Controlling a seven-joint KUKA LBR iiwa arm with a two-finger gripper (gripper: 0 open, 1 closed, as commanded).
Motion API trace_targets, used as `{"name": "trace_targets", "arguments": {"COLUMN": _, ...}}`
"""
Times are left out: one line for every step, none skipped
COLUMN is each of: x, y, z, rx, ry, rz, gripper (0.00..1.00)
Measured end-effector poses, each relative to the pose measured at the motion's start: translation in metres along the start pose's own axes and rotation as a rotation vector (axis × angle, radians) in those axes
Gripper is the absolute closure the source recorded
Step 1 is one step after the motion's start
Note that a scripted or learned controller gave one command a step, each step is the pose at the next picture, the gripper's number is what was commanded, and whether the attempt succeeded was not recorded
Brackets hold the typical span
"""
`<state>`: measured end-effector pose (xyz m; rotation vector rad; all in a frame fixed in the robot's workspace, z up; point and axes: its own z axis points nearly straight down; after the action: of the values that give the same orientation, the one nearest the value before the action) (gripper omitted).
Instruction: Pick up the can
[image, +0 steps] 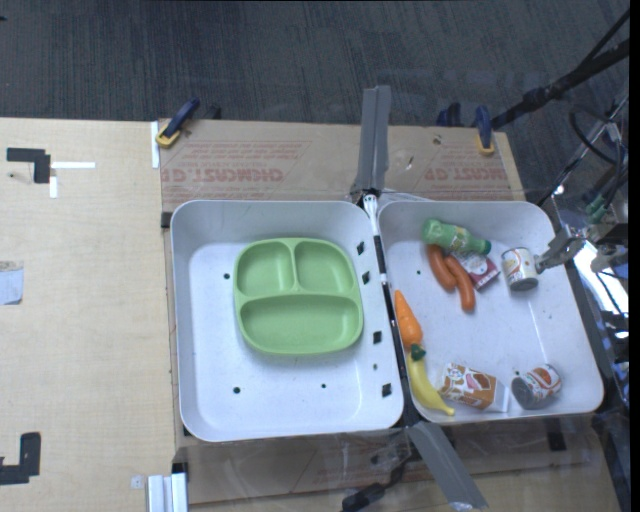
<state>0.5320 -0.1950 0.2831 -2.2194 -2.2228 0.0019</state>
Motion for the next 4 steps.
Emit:
{"name": "trace_targets", "arguments": {"x": 0.053, "y": -0.011, "z": 0.029, "rx": 0.001, "ry": 0.000, "rz": 0.036, "gripper": 0.00}}
{"name": "trace_targets", "arguments": {"x": 0.022, "y": 0.021, "z": 0.030, "rx": 0.000, "ry": -0.001, "rz": 0.077, "gripper": 0.00}}
{"name": "trace_targets", "arguments": {"x": -0.017, "y": 0.034, "z": 0.082, "rx": 0.002, "ry": 0.000, "rz": 0.113, "gripper": 0.00}}
{"name": "trace_targets", "arguments": {"x": -0.016, "y": 0.067, "z": 0.185, "rx": -0.009, "ry": 0.002, "rz": 0.084, "gripper": 0.00}}
